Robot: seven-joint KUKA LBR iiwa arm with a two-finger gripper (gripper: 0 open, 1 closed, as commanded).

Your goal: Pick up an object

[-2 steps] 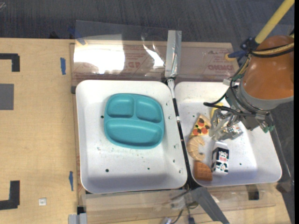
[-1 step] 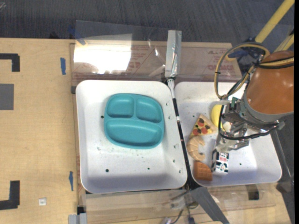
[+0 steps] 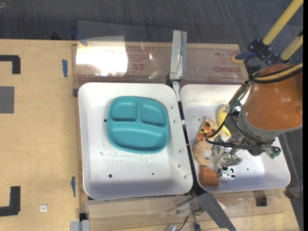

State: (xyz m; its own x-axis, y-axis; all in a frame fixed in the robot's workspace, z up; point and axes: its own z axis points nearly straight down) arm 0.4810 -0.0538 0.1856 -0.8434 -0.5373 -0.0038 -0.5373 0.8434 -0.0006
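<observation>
My gripper (image 3: 225,159) hangs low over the right bin (image 3: 276,174), under the arm's orange band (image 3: 274,100). Several small objects lie in the left half of that bin. An orange-brown piece (image 3: 209,176) rests by the front wall, just left of the gripper. A tan round piece (image 3: 201,150) lies beside the gripper's left side. Behind them are a piece with an orange and dark pattern (image 3: 208,127) and a yellow object (image 3: 222,115), partly hidden by the arm. A small black-and-white item (image 3: 227,173) sits right under the gripper.
The left bin (image 3: 91,167) holds a teal divided plate (image 3: 138,124). A clear plastic sheet (image 3: 125,57) stands behind both bins. The wooden bench (image 3: 33,129) extends to the left. Yellow poles (image 3: 286,16) rise at the upper right.
</observation>
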